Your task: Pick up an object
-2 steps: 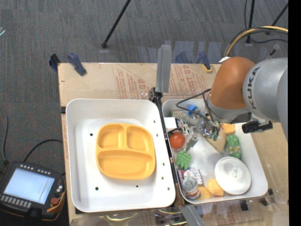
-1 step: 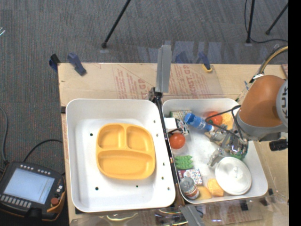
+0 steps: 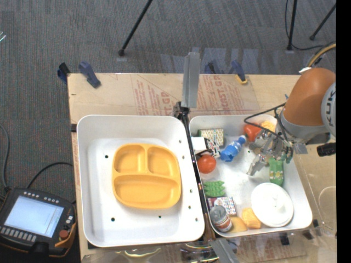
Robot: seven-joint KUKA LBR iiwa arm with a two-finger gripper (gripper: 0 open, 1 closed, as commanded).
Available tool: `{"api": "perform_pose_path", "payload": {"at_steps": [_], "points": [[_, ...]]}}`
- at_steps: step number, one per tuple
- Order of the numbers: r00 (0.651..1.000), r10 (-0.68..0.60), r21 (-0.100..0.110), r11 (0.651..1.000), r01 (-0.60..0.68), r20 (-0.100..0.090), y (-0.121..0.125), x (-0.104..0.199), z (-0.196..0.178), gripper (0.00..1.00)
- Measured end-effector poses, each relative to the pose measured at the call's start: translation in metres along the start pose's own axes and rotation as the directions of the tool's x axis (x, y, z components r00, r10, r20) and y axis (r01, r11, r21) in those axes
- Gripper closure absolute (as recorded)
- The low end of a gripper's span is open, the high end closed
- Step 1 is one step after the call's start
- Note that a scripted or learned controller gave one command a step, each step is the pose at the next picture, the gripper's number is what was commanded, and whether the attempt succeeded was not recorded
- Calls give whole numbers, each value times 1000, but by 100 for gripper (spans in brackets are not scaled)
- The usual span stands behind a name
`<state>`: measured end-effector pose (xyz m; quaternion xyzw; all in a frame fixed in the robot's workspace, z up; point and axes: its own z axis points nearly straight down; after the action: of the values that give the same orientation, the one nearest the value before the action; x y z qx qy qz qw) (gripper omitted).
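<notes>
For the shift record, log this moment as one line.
gripper: over right bin, open, holding nothing | nearest: green packet, blue bottle | left bin: yellow tray | pick: not done

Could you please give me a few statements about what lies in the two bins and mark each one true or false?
1. The yellow divided tray lies in the left bin. True.
2. The white plate sits in the left bin. False: it is in the right bin, near its front corner.
3. The gripper is above the right bin. True.
4. The red tomato rests on the yellow tray. False: it lies in the right bin by the left wall.
5. The blue bottle lies in the right bin. True.
</notes>
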<state>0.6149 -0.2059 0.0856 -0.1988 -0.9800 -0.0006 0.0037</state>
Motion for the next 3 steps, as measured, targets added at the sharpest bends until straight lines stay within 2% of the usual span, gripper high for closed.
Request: {"api": "perform_pose_path", "payload": {"at_steps": [1,2,3], "points": [[999,51,-4,999,-51,7,59,15,-2,0],[993,119,3,993,-119,6,100,22,-2,0],[968,-251,2,968,251,12,8,-4,-3,0]]}}
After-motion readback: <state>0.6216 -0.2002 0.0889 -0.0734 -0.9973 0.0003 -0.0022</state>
